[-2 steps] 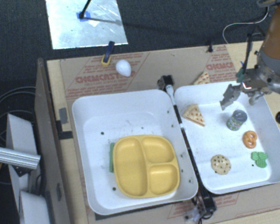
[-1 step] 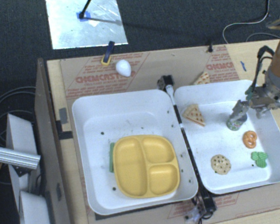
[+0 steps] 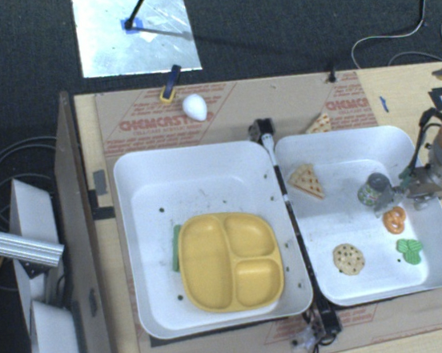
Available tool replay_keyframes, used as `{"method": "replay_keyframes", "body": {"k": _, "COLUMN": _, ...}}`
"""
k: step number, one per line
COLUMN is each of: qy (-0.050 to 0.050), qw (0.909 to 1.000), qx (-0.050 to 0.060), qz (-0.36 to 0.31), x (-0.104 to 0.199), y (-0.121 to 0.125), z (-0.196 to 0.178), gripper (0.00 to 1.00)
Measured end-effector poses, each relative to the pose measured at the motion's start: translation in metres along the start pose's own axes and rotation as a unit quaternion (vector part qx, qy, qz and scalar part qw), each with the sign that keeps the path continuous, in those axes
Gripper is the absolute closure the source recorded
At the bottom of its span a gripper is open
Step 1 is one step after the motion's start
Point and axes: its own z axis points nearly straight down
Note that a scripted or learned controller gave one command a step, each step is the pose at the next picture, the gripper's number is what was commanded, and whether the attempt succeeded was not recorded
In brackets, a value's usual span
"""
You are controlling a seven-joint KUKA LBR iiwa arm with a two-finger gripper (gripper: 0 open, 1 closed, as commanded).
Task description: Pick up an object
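Note:
The right bin (image 3: 438,260) holds several small things: a tan pizza-slice piece (image 3: 305,181), a round speckled cookie (image 3: 348,258), an orange pretzel (image 3: 395,220), a small green piece (image 3: 410,251) and a grey round object (image 3: 374,189). My gripper (image 3: 411,187) reaches in from the right edge and hangs over the bin's right side. It is just right of the grey round object and just above the pretzel. The arm's own bulk hides how the gripper meets these things.
The left bin (image 3: 142,222) carries a yellow divided plate (image 3: 230,259) with a green strip (image 3: 176,247) at its left side. Behind the bins, on the cardboard, lie a white egg (image 3: 194,106), a cracker (image 3: 319,124) and a blue-and-yellow tool (image 3: 170,84).

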Motion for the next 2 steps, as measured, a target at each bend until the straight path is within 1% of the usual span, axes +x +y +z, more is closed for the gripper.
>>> {"method": "replay_keyframes", "body": {"k": 1, "qy": 0.000, "qw": 1.0000, "qx": -0.001, "qz": -0.001, "x": 0.001, "y": -0.017, "z": 0.056, "gripper": 0.00}}
{"method": "replay_keyframes", "body": {"k": 2, "qy": 0.000, "qw": 1.0000, "qx": -0.004, "qz": -0.002, "x": 0.002, "y": -0.015, "z": 0.043, "gripper": 1.00}}
